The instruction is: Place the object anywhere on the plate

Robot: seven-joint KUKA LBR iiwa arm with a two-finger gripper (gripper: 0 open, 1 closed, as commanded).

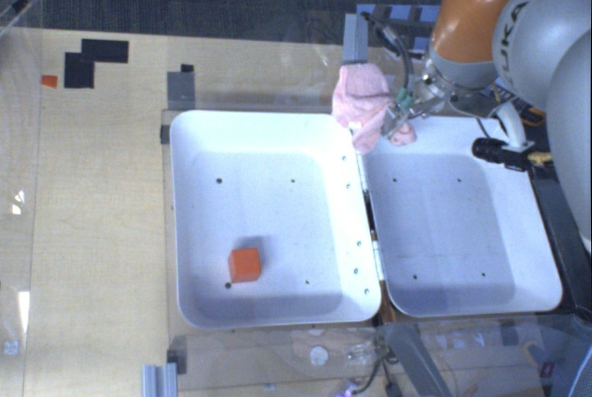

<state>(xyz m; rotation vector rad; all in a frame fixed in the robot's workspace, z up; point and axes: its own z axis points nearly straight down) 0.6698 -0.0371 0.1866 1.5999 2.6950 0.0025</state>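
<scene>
At the far edge of the bins, near where the two meet, my gripper [404,108] hangs with a pink cloth [363,104] bunched against it; the cloth droops over the dividing rims, and a small fold of it shows on the right side of my jaws, so I judge them closed on it, though the contact itself is hard to see. The cloth looks soft, light and limp. It should sag and swing when carried, will not break, and may snag on a rim or slip out if only a thin fold is pinched, so I would take it by a thick gather near its middle, not by a trailing corner. I cannot make out a plate; the right bin [462,229] lies just below me. In the left bin [268,201] an orange block [245,265] sits near the front, well apart from the cloth and out of my way. The raised rims between the bins are the main obstacle, since the hanging cloth could drag over them.
</scene>
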